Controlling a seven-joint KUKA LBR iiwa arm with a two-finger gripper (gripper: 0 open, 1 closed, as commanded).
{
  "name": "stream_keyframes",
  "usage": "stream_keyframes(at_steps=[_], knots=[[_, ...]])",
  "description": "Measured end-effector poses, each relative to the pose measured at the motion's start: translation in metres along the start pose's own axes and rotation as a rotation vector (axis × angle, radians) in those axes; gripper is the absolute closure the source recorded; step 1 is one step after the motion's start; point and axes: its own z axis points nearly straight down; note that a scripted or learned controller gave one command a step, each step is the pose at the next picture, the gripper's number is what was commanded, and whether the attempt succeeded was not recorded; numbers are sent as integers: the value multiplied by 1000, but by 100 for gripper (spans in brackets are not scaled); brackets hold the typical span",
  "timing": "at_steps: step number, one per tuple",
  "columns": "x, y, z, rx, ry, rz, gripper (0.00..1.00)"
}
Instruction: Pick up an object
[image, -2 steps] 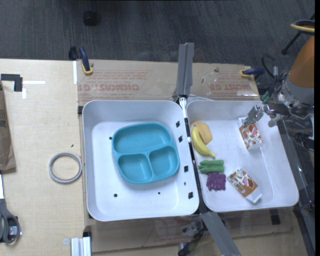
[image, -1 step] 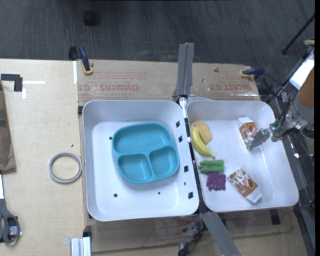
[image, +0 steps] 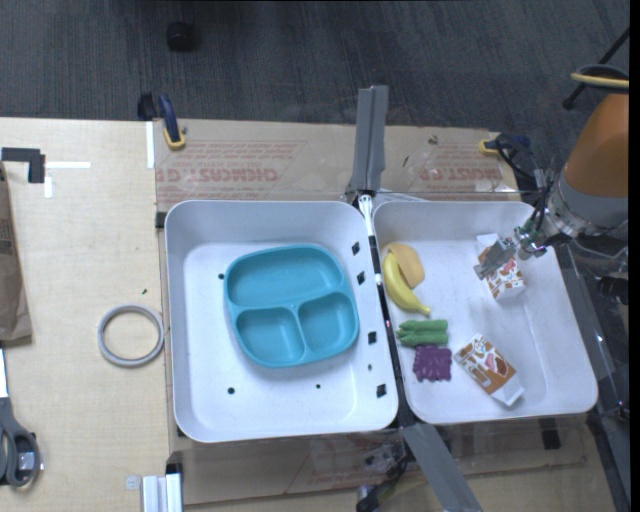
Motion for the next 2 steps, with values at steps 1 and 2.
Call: stream_keyframes(at_steps=[1,2], knots=[[-28,2,58,-1,3,-54,0],[-29,3,47,-3,-1,-51,100]])
